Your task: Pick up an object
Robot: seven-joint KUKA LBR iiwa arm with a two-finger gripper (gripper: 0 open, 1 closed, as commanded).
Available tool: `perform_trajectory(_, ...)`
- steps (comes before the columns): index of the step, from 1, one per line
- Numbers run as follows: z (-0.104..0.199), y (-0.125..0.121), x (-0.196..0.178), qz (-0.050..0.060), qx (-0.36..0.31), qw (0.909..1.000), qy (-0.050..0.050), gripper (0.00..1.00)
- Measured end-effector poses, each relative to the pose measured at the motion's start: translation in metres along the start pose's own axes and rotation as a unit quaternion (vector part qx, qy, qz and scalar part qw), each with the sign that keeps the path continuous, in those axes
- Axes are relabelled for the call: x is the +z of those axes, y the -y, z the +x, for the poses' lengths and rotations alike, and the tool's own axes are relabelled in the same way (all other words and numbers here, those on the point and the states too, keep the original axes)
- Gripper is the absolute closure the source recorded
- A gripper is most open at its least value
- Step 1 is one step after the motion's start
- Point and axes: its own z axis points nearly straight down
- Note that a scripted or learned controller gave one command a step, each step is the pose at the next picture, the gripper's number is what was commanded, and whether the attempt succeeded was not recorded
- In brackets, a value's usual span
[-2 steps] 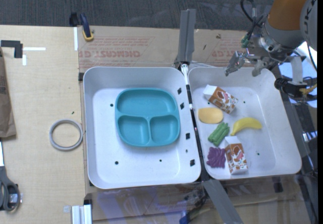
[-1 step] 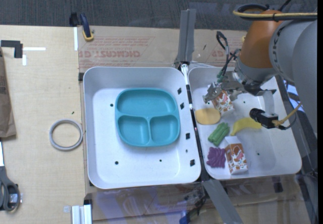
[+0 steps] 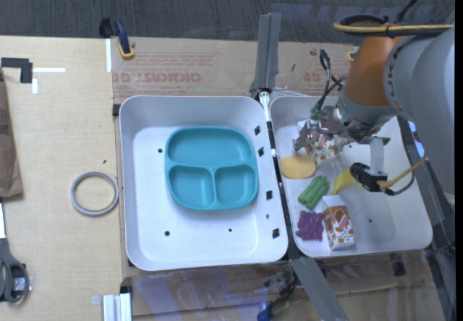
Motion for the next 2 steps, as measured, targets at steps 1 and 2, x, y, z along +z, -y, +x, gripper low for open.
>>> perform_trajectory(1, -0.002, 0.0, -0.01, 0.0, 0.002, 1.0, 0.0, 1.0)
perform_trajectory(2, 0.039, -0.034, -0.1, -0.001, 0.028, 0.9996, 0.001, 1.0)
